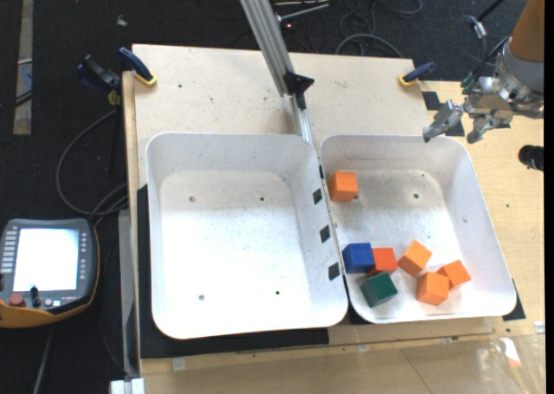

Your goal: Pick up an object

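In the right bin (479, 202) lie several blocks. One orange block (344, 185) sits alone near the bin's left wall. Toward the front, a blue block (357, 256), a dark green block (377, 288) and several orange blocks (415, 257) are clustered together. My gripper (459, 125) hovers above the bin's far right corner, well away from the blocks. Its fingers (439, 123) are spread apart with nothing between them.
The left bin (164, 210) adjoins the right one along a shared rim with black tape marks. A slanted metal rail (264, 24) runs down to the bins' junction. Clamps (137, 65) sit on the bench's far corners. A teach pendant (48, 271) lies at the left.
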